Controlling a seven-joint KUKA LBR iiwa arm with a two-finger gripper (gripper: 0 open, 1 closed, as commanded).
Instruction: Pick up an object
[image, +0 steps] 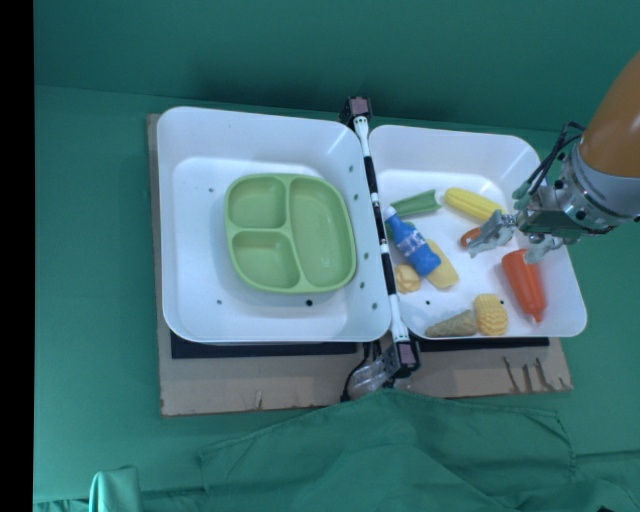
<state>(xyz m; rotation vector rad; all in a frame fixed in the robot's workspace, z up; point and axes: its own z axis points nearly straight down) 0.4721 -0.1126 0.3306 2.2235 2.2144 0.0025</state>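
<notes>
1. Two shallow white bins sit side by side on a green bench. The left bin (200, 300) fills the centre-left of the frame; the right bin (470, 150) fills the centre-right.
2. A light green divided plate (291, 233) lies flat in the middle of the left bin, its three compartments holding nothing.
3. My arm (615, 140) enters from the upper right edge of the frame, its orange band showing above the grey wrist.
4. My gripper (520, 232) hangs over the right side of the right bin. I cannot tell how far it is open, and I see nothing held in it.
5. Toy foods lie loose in the right bin: an orange carrot (525, 284) just below my gripper, a blue bottle (412, 246) near the bin's left wall, a yellow corn cob (472, 204) to the upper left of my gripper, a green pod (415, 203), and a small corn piece (490, 314) near the lower edge.
6. My judgement: the pick is not yet done. Every object rests in the bin; grasping and lifting remain.
</notes>
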